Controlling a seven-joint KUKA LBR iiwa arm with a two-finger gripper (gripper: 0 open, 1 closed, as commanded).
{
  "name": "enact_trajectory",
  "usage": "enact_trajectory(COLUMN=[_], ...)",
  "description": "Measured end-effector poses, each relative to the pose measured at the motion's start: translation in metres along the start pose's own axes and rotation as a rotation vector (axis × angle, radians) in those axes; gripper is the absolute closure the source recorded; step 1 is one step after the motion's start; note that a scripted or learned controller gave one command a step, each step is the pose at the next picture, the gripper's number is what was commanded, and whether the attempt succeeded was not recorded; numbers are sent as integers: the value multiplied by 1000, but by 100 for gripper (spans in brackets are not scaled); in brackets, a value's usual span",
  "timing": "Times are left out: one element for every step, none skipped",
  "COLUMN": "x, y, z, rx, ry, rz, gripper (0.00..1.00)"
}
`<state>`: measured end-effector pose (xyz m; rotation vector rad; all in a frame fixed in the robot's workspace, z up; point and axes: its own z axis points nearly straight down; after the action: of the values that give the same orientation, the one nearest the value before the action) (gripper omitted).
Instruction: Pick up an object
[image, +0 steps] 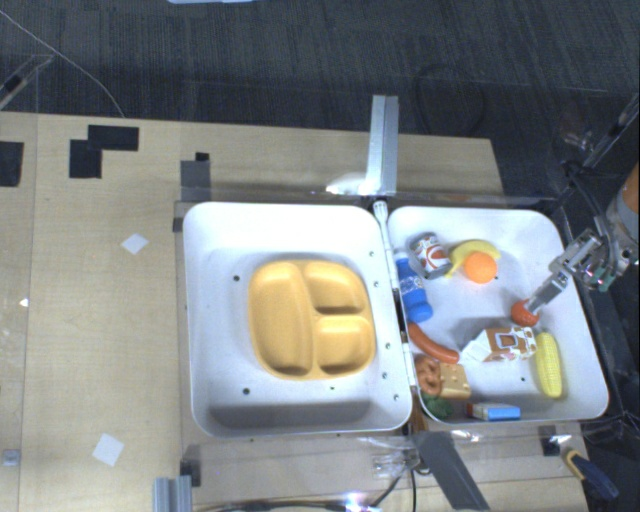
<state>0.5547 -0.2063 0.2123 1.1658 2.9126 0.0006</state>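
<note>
One small red-orange piece (524, 313) sits right under the hand (548, 292); whether it's clenched I can't tell. Approach step, I'd say: next, a firm close.

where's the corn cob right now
In the camera view the corn cob lies in the right bin, near its lower right corner, just right of the small carton and below the gripper.
</note>
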Motion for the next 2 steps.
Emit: enact_trajectory(x=[49, 30], y=[-46, 17], z=[105, 123], rx=[0, -5], ry=[3, -9], rz=[-284, -189], gripper=[0, 0])
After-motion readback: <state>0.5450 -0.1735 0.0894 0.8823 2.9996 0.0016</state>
